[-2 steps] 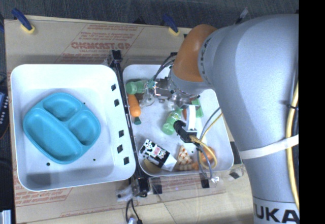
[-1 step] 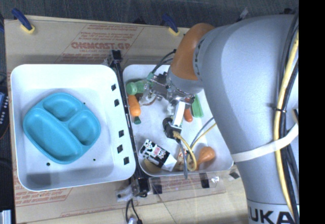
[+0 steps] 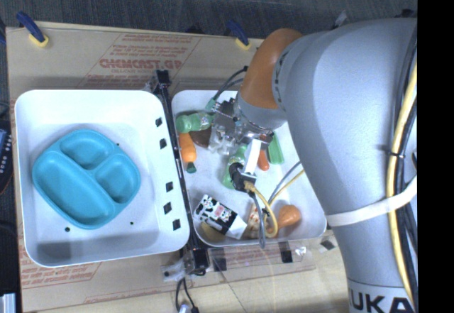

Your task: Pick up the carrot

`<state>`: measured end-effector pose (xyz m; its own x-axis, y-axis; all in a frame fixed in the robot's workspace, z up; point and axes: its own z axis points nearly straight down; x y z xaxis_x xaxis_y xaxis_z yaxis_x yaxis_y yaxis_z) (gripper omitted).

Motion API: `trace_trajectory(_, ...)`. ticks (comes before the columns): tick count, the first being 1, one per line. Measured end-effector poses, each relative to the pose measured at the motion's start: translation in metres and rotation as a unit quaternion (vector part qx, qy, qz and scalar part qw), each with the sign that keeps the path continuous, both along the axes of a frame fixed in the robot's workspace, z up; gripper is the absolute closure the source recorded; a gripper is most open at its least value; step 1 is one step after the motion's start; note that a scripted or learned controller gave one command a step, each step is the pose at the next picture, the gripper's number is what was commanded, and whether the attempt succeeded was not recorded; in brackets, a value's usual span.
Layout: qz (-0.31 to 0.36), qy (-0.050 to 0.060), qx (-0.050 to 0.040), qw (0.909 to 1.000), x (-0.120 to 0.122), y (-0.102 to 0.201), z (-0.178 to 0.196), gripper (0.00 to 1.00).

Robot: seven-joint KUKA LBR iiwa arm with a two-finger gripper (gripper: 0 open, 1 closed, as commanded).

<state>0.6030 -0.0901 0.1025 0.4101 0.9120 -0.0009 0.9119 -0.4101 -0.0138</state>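
The carrot (image 3: pixel 187 149), a short orange piece with a green top end, lies at the left side of the right bin (image 3: pixel 306 194), close to the wall between the bins. My gripper (image 3: pixel 224 136) hangs low over the middle of that bin, just right of the carrot and apart from it. A brown item (image 3: pixel 202 137) sits between the gripper and the carrot. Nothing shows between the fingers.
The left bin (image 3: pixel 42 244) holds a blue divided plate (image 3: pixel 85 177). In the right bin lie a slim orange piece (image 3: pixel 264 158), green items (image 3: pixel 276 151), a black-and-white box (image 3: pixel 215 213) and an orange round thing (image 3: pixel 288 216) near the front. The arm covers the bin's right side.
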Motion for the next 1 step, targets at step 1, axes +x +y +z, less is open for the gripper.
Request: trace_trajectory(1, 0.001, -0.007, 0.0005, 1.0, -0.0004, 0.0643, 0.0938, 1.0)
